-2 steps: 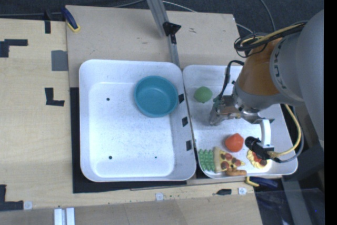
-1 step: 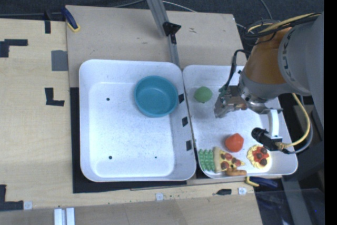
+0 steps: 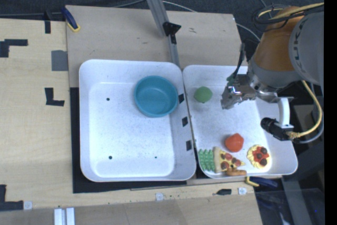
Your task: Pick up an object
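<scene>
Hovering over the right bin [image 3: 274, 129], the pincer [image 3: 229, 98] carries nothing visible between its fingers; can't tell whether it's released or clenched. Looks like approach phase, target not yet committed. Nearest candidate: green ball [image 3: 203, 95], just beside the pincer toward the left bin [image 3: 100, 129]. Round, so no long axis or heading. Next move: shift sideways over it, then descend.

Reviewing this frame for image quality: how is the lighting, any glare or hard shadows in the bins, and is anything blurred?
Camera view: lighting is even and soft, with no hard shadows in the left bin or the right bin; the white bin floors look bright but not blown out; the blue bowl and green ball read fairly sharp; the claw is slightly soft, its finger detail unclear.
</scene>
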### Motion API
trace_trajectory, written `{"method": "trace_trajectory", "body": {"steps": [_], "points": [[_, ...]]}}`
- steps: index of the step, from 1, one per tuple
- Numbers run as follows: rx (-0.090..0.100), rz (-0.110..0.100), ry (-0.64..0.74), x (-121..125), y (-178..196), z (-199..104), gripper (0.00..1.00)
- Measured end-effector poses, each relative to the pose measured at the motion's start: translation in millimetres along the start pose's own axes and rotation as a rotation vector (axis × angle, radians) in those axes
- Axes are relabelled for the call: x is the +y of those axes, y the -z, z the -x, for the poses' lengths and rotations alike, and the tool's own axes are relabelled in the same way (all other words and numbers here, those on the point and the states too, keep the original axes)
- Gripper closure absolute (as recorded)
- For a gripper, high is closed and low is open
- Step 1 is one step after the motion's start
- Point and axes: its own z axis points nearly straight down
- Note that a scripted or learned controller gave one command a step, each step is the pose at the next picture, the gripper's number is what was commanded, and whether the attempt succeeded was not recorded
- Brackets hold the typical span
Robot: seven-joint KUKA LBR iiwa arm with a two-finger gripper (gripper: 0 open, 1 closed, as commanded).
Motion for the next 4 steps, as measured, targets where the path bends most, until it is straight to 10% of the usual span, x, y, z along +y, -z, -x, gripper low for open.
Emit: {"method": "trace_trajectory", "body": {"steps": [1,4], "points": [[0.0,0.001,0.0,0.6,50.7,-0.1,1.0],[0.001,-0.003,0.005,-14.8,33.1,-154.1,1.0]]}}
